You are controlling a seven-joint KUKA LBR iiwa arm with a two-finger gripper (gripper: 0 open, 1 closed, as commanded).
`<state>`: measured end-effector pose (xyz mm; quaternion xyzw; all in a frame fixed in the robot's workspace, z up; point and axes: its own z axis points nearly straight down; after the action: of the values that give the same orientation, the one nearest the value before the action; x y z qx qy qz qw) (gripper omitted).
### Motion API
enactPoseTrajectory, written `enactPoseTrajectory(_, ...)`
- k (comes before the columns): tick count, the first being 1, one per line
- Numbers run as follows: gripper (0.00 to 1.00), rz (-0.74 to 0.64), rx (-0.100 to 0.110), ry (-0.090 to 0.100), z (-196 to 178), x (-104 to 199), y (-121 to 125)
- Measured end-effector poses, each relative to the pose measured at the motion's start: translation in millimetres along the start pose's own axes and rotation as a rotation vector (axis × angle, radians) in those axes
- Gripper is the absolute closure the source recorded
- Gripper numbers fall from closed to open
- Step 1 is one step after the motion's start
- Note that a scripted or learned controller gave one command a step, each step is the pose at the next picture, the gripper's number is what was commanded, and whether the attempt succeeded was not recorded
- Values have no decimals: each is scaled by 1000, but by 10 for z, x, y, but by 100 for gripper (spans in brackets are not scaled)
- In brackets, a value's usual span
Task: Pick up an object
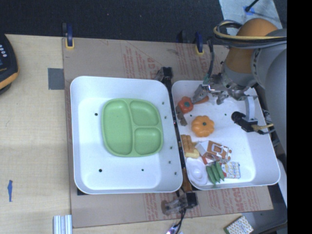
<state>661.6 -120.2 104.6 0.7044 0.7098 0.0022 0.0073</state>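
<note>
Okay, camera view: the gripper (210, 94) sits over the far end of the right bin (263, 165), with the arm coming in from the right. Whether it is wide or narrow, cannot tell. A small red-orange toy (185, 104) lies just beside it on the left, by the bin's left wall; contact unclear. An orange pumpkin (203, 126) lies nearer the camera than the gripper, apart from it. Toward the near end are a brown-and-yellow piece (188, 146), an orange-white packet (217, 152), green beans (214, 172) against a white dish (196, 173), and a small printed card (233, 170). The left bin (83, 130) holds a green divided plate (131, 127).
</note>
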Motion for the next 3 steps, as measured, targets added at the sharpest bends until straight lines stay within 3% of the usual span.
enactPoseTrajectory(1, 0, 4, 25, 8, 127, 38, -803)
enactPoseTrajectory(2, 100, 1, 20, 6, 15, 25, -766)
enactPoseTrajectory(3, 100, -7, 6, 11, -950, 1125, -595)
